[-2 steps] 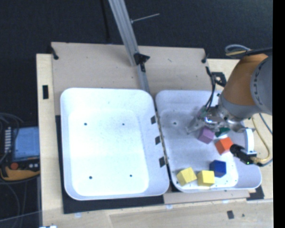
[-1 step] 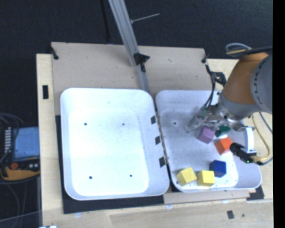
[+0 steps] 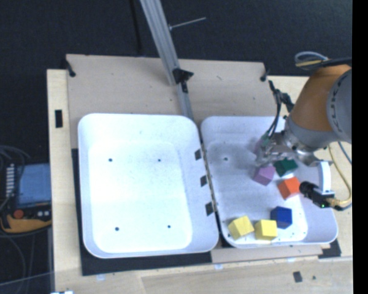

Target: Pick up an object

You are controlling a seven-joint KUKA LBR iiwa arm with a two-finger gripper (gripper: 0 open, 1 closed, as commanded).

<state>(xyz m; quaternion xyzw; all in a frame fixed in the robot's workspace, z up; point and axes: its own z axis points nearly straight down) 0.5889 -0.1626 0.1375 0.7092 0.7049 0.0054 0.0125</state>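
Note:
In the right bin (image 3: 233, 141) lie several small blocks: a purple one (image 3: 264, 175), a dark green one (image 3: 286, 166), an orange one (image 3: 289, 188), a blue one (image 3: 282, 216) and two yellow ones (image 3: 240, 227) (image 3: 266, 229). My gripper (image 3: 268, 154) hangs low over the bin, just above the purple block and to the left of the green block. The wrist hides its fingertips, and I see no block between them.
The left bin (image 3: 141, 182) sits beside the right one, separated by a raised rim with clips (image 3: 203, 179). A slanted metal post (image 3: 165, 41) rises behind the bins. A cable loop and connector (image 3: 322, 195) hang by the right bin's right edge.

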